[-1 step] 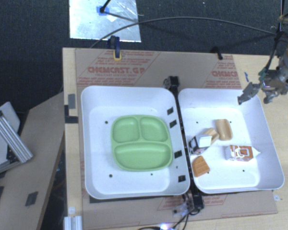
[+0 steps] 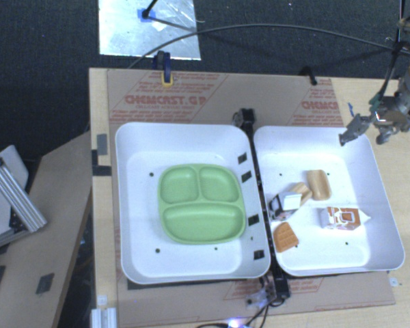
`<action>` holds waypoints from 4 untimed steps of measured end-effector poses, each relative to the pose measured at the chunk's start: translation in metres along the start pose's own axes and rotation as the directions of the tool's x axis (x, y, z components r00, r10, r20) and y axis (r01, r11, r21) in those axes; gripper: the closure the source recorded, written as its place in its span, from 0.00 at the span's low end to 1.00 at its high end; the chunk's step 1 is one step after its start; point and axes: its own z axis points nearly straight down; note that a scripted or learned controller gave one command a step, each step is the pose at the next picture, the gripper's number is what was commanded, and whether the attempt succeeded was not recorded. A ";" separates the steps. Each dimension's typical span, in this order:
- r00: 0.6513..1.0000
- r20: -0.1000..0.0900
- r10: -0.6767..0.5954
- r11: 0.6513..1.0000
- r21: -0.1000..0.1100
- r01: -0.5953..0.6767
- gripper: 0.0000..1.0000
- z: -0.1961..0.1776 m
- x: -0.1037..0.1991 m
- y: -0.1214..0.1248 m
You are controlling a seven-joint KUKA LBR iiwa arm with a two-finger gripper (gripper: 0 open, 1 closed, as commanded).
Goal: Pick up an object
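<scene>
Pincer (image 2: 366, 132) is parked over the far right corner of the right bin (image 2: 385, 203), two fingers splayed apart with nothing between them.

Starting nearest the camera: the flat orange cracker-looking piece (image 2: 285, 236) lies well down and left of the pincer. My guess is it's thin, rigid and light, so hard to get fingers under.

The white-and-orange carton (image 2: 342, 217) lies almost straight below the pincer. Boxy, stiff card sides, probably light. That's the one I'd go for, squeezing across its short sides.

The dark-and-white blocky bit (image 2: 284, 202) touches a tan wedge (image 2: 301, 195); crowded, easy to knock.

The tan bread-roll shape (image 2: 319, 184) is closest to the pincer, rounded, smooth, likely hard plastic, so maybe slippery.

Way off left: a glossy green divided plate (image 2: 202, 204) in the left bin (image 2: 133, 203).
</scene>
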 end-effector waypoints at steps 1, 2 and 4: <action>1.000 -0.001 0.003 1.000 0.004 -0.003 0.00 0.054 -0.006 -0.008; 1.000 -0.002 0.003 1.000 0.005 -0.003 0.00 0.117 -0.003 -0.011; 1.000 0.001 0.003 1.000 -0.009 -0.003 1.00 0.152 -0.003 -0.007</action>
